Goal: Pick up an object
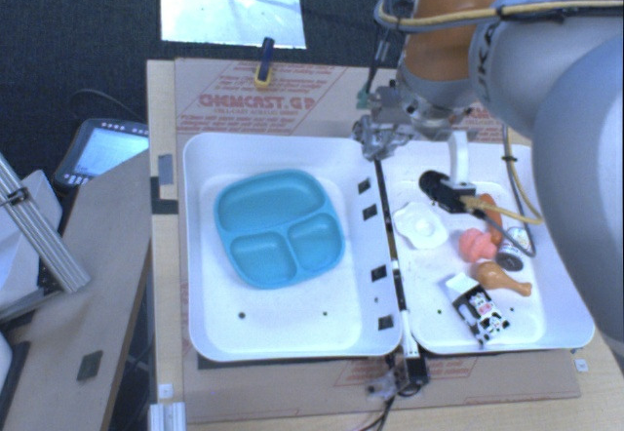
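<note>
My gripper (374, 140) hangs over the back end of the divider between the two white bins, above the rim; nothing shows in its grasp. In the right bin (556, 307) lie a white fried-egg toy (419, 225), a pink lump (475, 243), a brown toy drumstick (503, 278), a black-and-white patterned box (479, 310) and an orange piece (487, 212). A blue divided plate (280, 227) lies flat in the left bin (210, 322). The arm hides the right bin's back part.
A row of black clips (379, 273) runs along the divider between the bins. A yellow-handled tool (264, 68) lies on the cardboard behind the bins. A tablet-like screen (99, 154) sits off the bench to the left.
</note>
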`<action>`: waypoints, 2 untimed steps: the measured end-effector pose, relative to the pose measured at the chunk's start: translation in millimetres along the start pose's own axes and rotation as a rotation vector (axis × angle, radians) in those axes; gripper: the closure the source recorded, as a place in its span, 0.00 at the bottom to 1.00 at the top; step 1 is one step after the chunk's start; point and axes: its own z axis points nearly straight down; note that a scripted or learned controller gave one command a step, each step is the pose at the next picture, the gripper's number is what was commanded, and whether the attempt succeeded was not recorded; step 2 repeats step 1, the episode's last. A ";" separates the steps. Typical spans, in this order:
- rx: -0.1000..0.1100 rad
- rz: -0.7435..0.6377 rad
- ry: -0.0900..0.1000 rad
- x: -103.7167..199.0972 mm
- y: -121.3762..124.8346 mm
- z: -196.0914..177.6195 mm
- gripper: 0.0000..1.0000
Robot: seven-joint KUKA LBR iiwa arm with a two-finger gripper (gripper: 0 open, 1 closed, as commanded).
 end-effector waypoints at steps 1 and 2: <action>-0.001 0.001 0.000 55.5 3.0 -1.4 1.00; -0.001 0.001 0.000 55.5 3.0 -1.4 1.00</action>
